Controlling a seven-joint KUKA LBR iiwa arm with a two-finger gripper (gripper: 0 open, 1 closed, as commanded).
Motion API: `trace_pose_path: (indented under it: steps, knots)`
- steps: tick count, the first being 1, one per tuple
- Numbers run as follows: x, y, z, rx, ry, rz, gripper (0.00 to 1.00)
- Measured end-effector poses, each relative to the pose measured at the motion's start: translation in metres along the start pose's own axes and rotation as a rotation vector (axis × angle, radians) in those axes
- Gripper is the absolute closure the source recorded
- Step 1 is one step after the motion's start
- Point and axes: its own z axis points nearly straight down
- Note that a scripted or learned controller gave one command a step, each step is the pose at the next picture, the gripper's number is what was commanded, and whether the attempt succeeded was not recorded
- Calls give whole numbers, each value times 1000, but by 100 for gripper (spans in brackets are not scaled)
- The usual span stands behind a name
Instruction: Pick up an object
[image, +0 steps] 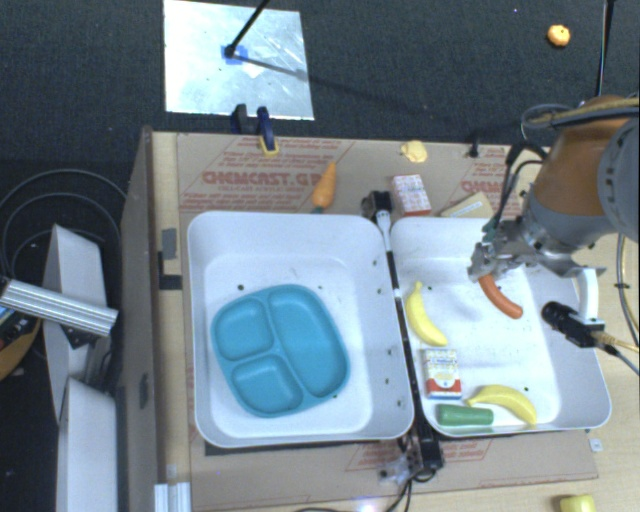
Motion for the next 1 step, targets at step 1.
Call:
trace_pose_path:
  steps: [1]
  knots:
    - [76,-46,-75,5,3,1,100]
